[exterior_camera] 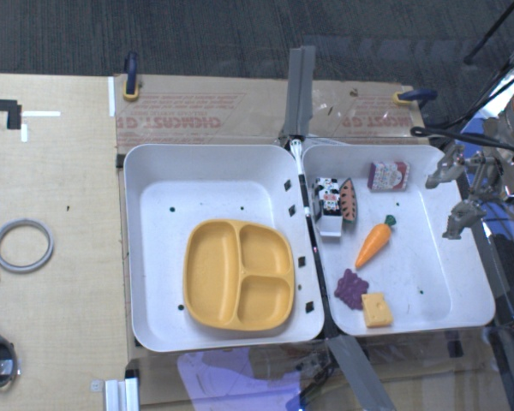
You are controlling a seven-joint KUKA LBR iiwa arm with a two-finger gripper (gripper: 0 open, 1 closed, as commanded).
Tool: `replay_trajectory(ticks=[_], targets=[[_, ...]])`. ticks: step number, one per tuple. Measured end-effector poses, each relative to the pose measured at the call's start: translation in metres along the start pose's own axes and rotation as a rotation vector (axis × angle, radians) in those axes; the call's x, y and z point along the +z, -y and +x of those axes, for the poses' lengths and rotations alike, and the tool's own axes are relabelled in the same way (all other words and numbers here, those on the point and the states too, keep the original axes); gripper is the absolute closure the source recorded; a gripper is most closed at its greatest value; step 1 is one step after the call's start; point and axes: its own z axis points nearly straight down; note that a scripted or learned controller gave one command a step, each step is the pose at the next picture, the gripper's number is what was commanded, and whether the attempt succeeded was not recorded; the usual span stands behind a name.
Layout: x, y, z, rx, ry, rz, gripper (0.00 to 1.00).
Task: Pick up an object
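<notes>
Easiest target, I'd judge: the carrot (pixel 373 242) in the right bin (pixel 428 311), lying slantwise w/ green top up-right. Landmark = the carrot. Up-left of it, near the divider: milk carton (pixel 328 205) w/ watermelon slice (pixel 349 201) touching its side. Above: small pink packet (pixel 387 175). Below-left: purple grapes (pixel 352 288), w/ cheese wedge (pixel 377 309) just beside them. End effector (pixel 457 197) hangs right of the carrot at the bin's right rim, fingers apart, nothing between them.

Carrot looks like toy plastic: prob. light, stiff, smooth, so slippery. Grip across the thick orange middle, jaws square to its long axis; tapered tip likely squirts out.
</notes>
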Motion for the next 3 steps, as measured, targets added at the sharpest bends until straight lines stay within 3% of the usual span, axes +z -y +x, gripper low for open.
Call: replay_trajectory(ticks=[1,2,3], targets=[[0.129,0.035,0.002,0.009,-0.001,-0.001,0.00],[0.186,-0.013,-0.062,0.428,0.003,0.001,0.00],[0.187,-0.036,-0.016,0.295,-0.001,0.001,0.00]])
